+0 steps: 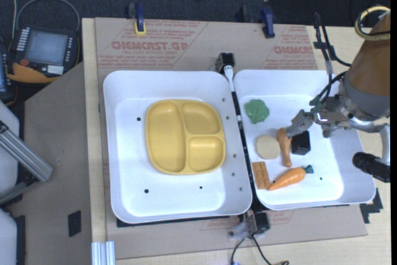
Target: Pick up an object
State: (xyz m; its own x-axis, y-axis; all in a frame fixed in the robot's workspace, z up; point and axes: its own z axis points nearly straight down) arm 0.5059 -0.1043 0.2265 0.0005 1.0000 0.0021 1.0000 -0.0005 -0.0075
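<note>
Bench (pixel 93 133) first, brown board, two white bins side by side on it. Left bin (pixel 124 183) has the yellow tray (pixel 184 135), three compartments, sitting in its middle. Right bin (pixel 335 186) is where I am: my arm (pixel 372 74) comes in from the right, orange band up top, grey wrist below it.

My gripper (pixel 300 133) is down over the right bin's middle, fingers pointing left and down. One dark fingertip sits just right of the brown piece; whether the fingers are apart or together, I cannot tell from up here, and nothing shows between them.

Now the food. Carrot (pixel 289 178), orange with a green tip, lies tilted near the front of the right bin. Green lump (pixel 257 111) sits toward the back left. Beige round (pixel 267 146) is in the middle left, touching the brown piece (pixel 285 146), which stands on its right. Waffle strip (pixel 260 174) lies at the front left, beside the carrot's point.
</note>
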